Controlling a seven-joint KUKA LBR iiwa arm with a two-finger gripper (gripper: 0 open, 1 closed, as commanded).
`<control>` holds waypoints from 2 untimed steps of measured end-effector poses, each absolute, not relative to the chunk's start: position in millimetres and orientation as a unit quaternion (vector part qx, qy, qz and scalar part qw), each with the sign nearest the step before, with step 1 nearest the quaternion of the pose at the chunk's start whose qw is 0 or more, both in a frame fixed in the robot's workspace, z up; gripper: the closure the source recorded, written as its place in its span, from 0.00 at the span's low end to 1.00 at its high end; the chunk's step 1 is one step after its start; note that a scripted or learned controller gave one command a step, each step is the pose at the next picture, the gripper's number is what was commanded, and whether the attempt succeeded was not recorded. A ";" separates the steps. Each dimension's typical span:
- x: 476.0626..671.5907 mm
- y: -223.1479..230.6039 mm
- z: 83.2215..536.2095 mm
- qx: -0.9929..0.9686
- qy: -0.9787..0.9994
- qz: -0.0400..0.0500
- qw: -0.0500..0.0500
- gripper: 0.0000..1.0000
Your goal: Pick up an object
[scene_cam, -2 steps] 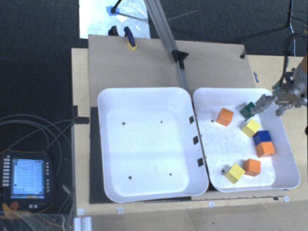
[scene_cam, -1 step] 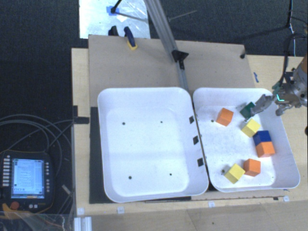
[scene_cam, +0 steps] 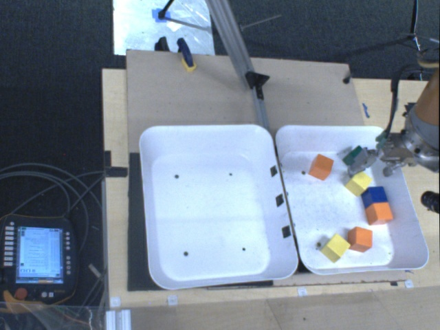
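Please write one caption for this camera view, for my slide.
Tool beside small green block in right white bin.

Arm reaches in from right; tool (scene_cam: 362,159) low, seemingly angled leftward.

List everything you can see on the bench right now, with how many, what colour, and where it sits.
Bins: 2, white, side by side; left bin, right bin.
Orange blocks: 3, right bin; upper left, right side, lower.
Yellow blocks: 2, right bin; middle, lower.
Blue block: 1, right bin, between yellow and orange.
Green object: 1, right bin, top, at the gripper.
Handheld screen unit: 1, dark, far left.
Gripper: 1, grey, over right bin's top.
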State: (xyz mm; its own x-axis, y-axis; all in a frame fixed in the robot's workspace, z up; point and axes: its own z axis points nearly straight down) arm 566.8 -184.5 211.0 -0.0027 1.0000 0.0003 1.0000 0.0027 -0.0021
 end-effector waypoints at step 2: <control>575.4 -179.6 116.4 -0.707 -0.708 -0.001 -0.007 0.00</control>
